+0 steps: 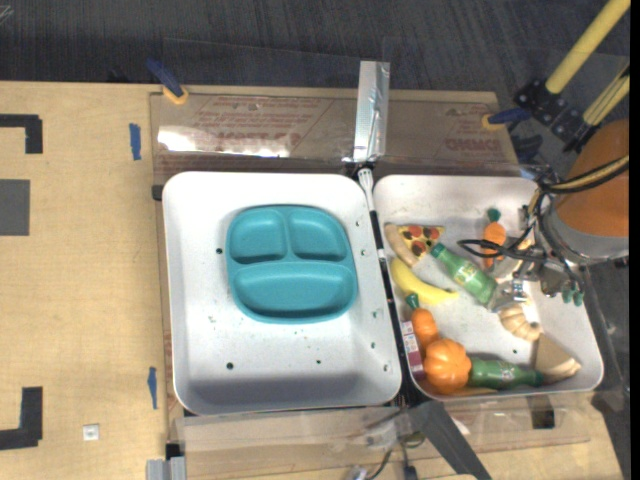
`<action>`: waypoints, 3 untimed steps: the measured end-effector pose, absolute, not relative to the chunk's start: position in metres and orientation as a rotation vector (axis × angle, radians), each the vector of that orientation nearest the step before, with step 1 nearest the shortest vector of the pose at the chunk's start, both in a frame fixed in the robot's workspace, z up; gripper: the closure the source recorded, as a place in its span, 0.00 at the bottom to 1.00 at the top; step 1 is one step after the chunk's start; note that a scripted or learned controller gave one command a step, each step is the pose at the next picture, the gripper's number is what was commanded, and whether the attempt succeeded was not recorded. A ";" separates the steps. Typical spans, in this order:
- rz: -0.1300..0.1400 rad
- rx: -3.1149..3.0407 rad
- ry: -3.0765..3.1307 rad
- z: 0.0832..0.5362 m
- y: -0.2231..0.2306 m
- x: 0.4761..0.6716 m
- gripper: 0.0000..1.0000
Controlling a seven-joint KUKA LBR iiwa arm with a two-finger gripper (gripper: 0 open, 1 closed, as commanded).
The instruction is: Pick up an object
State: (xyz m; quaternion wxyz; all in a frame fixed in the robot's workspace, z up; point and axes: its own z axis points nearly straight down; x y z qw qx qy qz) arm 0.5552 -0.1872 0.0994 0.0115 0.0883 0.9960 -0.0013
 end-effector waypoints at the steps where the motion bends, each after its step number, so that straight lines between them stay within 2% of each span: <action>1: -0.002 0.349 3.109 0.088 -0.187 0.622 1.00; 2: 0.007 0.198 3.117 0.220 -0.064 0.639 1.00; 3: 0.000 0.031 3.149 0.134 -0.105 0.540 1.00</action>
